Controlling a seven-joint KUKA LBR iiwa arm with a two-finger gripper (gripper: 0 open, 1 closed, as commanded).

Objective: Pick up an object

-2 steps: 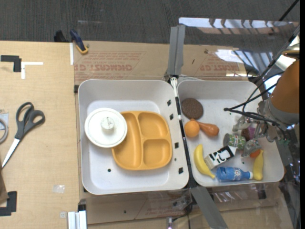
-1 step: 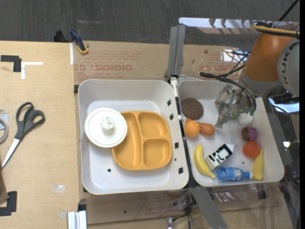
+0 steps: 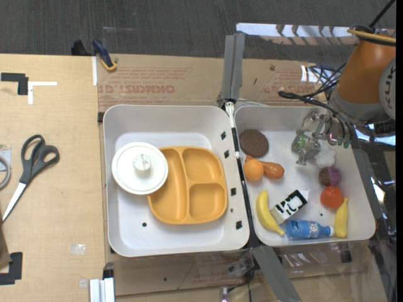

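The grey arm with the orange band reaches in from the right and hangs its pincer over the back part of the right bin. I think it hangs there because it is choosing something to grab from the toys below. The pincer is a tangle of shiny metal from here, and I cannot tell how it is set or whether it has anything in it.

The task does not name one thing, so any toy in this bin may be the one. Closest to the pincer, just to its left, lies a round brown cookie, flat and dark. Below the cookie and to the pincer's lower left is an orange carrot. To the lower right of the pincer sit a purple onion and a red tomato. Farther down toward the front wall are a yellow banana, a black and white card and a blue bottle lying on its side.

The left bin, well away to the pincer's left, holds a yellow tray with a white lid resting on its edge. Scissors lie out on the surface.
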